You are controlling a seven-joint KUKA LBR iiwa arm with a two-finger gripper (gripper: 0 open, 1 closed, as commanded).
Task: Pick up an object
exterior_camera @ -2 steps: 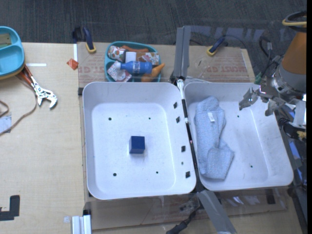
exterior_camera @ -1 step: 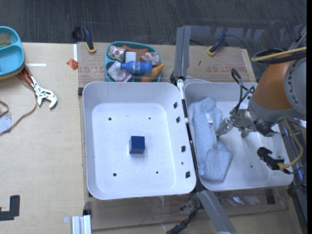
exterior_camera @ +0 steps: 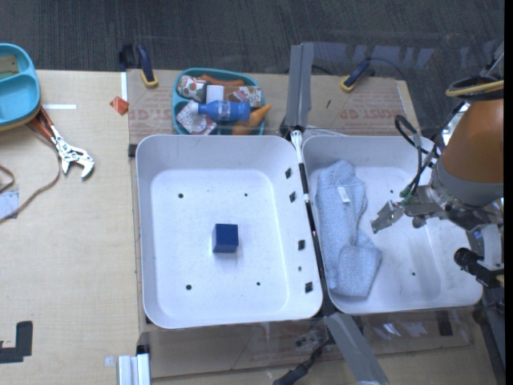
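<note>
where fingers (exterior_camera: 383, 217) hover, limp ribbed grey cloth (exterior_camera: 343, 224) lies crumpled.

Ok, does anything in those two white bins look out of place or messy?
Only the pale blue cloth in the right bin: it lies crumpled and bunched against the left wall rather than flat. The blue cube sits square on the floor of the left bin. The claw hovers beside the cloth. No spills or damage.
</note>
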